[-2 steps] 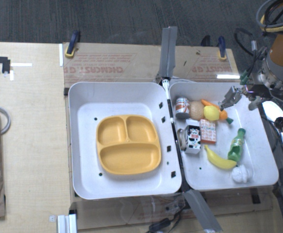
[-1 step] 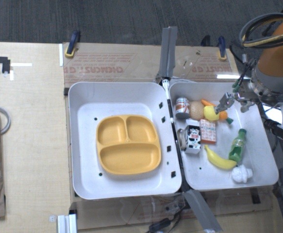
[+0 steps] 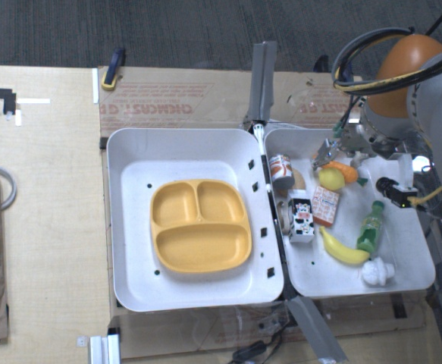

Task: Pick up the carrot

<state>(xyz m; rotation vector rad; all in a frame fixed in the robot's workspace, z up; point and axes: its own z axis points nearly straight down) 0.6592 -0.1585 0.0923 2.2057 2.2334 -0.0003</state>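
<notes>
Hovering gripper (image 3: 333, 152) over carrot (image 3: 346, 172), jaw state unclear; lemon (image 3: 330, 178) touching it could get nudged or grabbed instead.

One fixed camera above the bench (image 3: 39, 203) — looking down aslant.

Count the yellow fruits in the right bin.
2. A lemon lies near the bin's top, touching the carrot just below the tool. A banana lies lower down, left of the green bottle. The arm may hide more at the upper right.
</notes>
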